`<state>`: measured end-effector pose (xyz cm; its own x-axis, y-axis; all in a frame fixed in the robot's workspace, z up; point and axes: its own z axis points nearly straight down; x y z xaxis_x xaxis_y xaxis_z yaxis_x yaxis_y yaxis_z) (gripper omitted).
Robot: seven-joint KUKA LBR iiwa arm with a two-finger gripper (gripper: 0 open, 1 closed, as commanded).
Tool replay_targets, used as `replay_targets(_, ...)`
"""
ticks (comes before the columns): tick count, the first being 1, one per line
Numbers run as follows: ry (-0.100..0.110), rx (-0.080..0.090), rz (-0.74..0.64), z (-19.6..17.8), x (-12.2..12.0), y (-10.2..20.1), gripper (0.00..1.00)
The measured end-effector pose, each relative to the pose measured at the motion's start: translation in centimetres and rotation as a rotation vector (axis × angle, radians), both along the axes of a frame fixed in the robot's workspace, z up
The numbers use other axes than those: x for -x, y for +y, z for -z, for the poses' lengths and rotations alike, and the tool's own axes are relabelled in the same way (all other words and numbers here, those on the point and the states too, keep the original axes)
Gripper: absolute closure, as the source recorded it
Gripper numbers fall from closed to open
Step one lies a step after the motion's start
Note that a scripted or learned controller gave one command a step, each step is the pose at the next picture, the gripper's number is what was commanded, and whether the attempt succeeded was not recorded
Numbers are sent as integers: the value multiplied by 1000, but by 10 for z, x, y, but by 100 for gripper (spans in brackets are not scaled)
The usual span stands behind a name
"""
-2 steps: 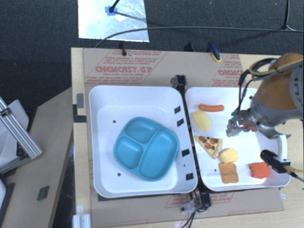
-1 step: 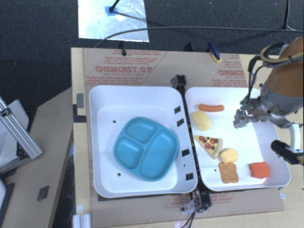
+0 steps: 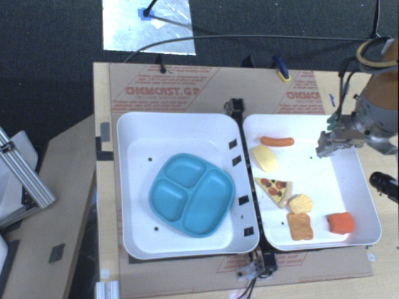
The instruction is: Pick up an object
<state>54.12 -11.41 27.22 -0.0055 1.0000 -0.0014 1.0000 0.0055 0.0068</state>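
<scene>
**Bench front crowded with toy food, arm hovering at the back of the bin**

Bench (image 3: pixel 187 83) is carrying two white bins. The far bin (image 3: pixel 128 167), well apart from the gripper (image 3: pixel 329 143) across the divider, is holding a blue divided plate (image 3: pixel 192 194). The near bin (image 3: pixel 369 220) is lying directly under the gripper, with the grey arm (image 3: pixel 377 114) reaching in above its back corner.

Whether the gripper is released or clenched cannot be told from this view, and nothing is showing in it. It is hanging over bare bin floor.

Candidates are sitting in that same bin. The pizza slice (image 3: pixel 274 189) and the pale yellow piece (image 3: pixel 265 159) are lying toward the divider from the gripper. The orange block (image 3: pixel 340 223) and the brown piece (image 3: pixel 300 227) are lying toward the front rim, well apart from it. The ridged yellow piece (image 3: pixel 300 202) is sitting just behind the brown one. The sausage (image 3: pixel 277 141) is lying nearest, level with the gripper on the divider side.

The approach is probably still under way: the next move is calling for centring over one item, likely the sausage, then descending and closing on it
</scene>
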Motion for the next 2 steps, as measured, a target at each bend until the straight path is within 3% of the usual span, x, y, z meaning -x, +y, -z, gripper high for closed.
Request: replay_targets(2, 4, -3, -4, 21, -11, 95, 100)
